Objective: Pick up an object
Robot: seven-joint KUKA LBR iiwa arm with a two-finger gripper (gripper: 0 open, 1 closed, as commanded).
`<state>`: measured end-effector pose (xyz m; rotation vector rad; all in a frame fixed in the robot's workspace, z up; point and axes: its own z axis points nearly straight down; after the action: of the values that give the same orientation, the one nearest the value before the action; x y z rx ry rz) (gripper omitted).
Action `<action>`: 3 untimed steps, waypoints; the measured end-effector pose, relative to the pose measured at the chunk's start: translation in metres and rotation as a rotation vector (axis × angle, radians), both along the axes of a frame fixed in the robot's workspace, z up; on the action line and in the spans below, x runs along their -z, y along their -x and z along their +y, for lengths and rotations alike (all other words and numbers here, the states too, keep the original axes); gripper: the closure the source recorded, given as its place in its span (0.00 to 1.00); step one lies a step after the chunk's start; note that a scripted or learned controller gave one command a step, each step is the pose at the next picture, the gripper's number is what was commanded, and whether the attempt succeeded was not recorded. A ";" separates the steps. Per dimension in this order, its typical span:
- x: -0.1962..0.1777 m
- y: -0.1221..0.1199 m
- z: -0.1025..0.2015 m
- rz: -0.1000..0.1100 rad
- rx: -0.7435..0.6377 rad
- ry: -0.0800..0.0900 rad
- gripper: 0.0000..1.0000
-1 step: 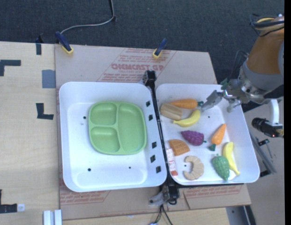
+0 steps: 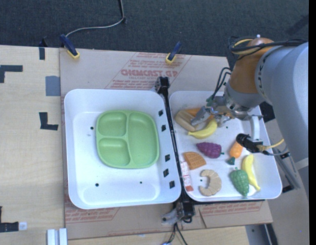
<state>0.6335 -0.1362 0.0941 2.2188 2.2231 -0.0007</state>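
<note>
From above, the arm [image 2: 272, 70] reaches in at the right of the frame and its pincer [image 2: 203, 117] sits low in the upper left part of the right bin [image 2: 270, 188], over a bun [image 2: 184, 118] and touching a banana [image 2: 205, 131]; I cannot tell how far it is open or whether it grips anything. Below lie purple grapes [image 2: 209, 149], a waffle piece [image 2: 194, 160], a croissant [image 2: 211, 182], a green vegetable [image 2: 240, 182] and a second banana [image 2: 249, 171]. The left bin [image 2: 79, 137] holds a green divided plate [image 2: 128, 139]. Both bins rest on the counter [image 2: 25, 152].
</note>
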 end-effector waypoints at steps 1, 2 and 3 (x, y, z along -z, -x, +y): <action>0.008 -0.033 0.001 0.015 0.001 -0.005 0.00; 0.005 0.038 -0.056 -0.007 0.002 0.002 0.00; 0.006 0.061 0.016 -0.009 0.001 -0.001 0.00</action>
<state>0.5721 -0.1202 0.0885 2.2157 2.2184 0.0108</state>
